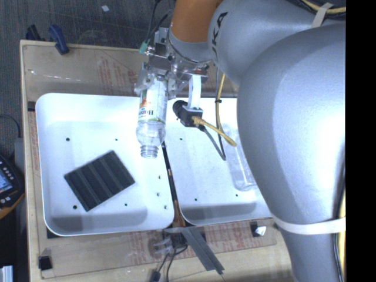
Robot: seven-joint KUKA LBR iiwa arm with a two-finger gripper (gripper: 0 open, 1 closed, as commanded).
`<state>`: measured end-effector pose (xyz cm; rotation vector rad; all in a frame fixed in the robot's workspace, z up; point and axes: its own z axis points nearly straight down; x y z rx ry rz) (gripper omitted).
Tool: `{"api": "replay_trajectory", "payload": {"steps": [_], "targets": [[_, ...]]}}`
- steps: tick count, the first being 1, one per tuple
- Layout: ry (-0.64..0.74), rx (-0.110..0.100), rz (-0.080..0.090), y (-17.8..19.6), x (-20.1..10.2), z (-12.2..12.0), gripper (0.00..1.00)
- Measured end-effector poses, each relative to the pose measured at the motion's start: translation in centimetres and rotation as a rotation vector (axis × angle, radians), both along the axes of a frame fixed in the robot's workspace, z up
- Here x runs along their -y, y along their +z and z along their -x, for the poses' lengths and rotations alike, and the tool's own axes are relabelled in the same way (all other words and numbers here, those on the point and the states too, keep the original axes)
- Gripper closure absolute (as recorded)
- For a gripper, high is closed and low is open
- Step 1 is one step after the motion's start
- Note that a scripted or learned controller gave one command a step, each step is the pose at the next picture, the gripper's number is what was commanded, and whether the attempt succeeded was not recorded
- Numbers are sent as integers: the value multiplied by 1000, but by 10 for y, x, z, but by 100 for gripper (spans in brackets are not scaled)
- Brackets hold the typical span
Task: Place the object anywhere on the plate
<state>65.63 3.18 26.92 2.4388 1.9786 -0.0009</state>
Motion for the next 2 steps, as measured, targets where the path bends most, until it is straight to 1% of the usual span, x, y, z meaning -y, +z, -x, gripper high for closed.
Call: {"api": "replay_trajectory", "payload": {"steps": [1,2], "targets": [[-95,-2,1,7,21,0,100],[-93,-1,0,25,26,4,100]]}}
